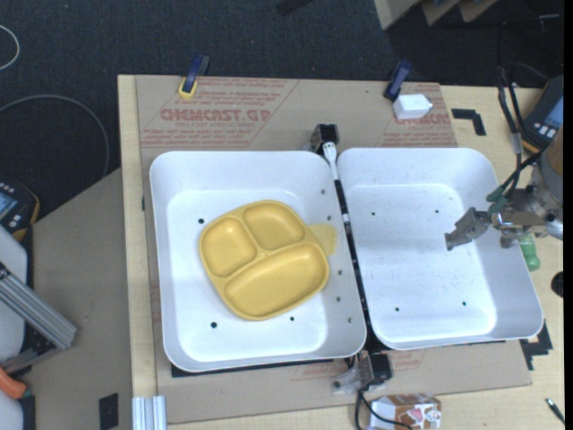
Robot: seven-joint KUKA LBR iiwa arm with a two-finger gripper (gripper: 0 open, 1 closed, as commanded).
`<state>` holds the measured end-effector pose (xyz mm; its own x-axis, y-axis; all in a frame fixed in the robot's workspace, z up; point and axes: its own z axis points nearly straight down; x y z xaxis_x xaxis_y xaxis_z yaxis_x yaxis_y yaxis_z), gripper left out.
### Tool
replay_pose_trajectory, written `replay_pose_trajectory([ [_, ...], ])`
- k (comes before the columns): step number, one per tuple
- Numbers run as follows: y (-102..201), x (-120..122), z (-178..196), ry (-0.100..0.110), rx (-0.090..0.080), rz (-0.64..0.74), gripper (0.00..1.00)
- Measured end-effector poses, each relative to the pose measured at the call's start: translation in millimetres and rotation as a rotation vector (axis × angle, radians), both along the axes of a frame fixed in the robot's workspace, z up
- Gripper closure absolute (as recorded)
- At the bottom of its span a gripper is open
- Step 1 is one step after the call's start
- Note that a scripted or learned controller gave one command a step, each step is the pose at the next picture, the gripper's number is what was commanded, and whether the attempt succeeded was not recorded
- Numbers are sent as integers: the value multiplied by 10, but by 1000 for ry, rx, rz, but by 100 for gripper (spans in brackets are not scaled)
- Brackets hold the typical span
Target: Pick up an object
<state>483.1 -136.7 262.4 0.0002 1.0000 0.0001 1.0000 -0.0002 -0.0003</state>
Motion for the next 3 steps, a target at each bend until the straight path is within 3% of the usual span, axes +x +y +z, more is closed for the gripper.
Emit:
replay_pose_trajectory([
  [1, 440, 118, 2158, -23, -3, 6, 0],
  [2, 872, -39, 2773, -11, 0, 6, 0],
  [3, 850, -29, 2841, -7, -2, 2, 100],
])
